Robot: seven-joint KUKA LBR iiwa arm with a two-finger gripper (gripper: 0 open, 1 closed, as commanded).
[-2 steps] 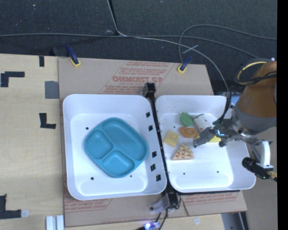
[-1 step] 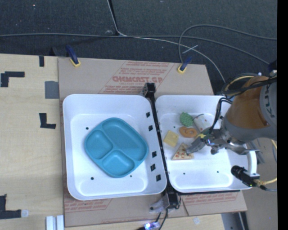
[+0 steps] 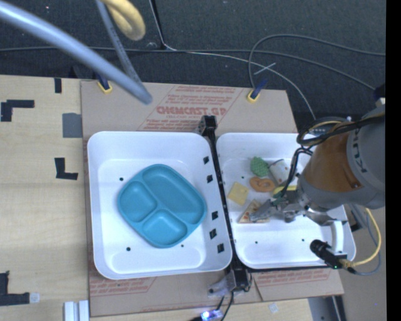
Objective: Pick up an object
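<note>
Although the arm reaches low into the right bin (image 3: 285, 251), I cannot tell how the jaws (image 3: 266, 212) stand. They sit over a small orange-brown piece (image 3: 250, 215) at the pile's near edge, with the yellow block (image 3: 238, 193) just beyond toward the divider. Bare white floor lies nearer the camera, leaving room.

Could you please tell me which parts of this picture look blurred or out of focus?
In the camera view, the grey bar crossing the top left is soft and out of focus, as is the yellowish blob beside it; the blue tray in the left bin is fairly sharp; the small items by the gripper look slightly smeared.
</note>
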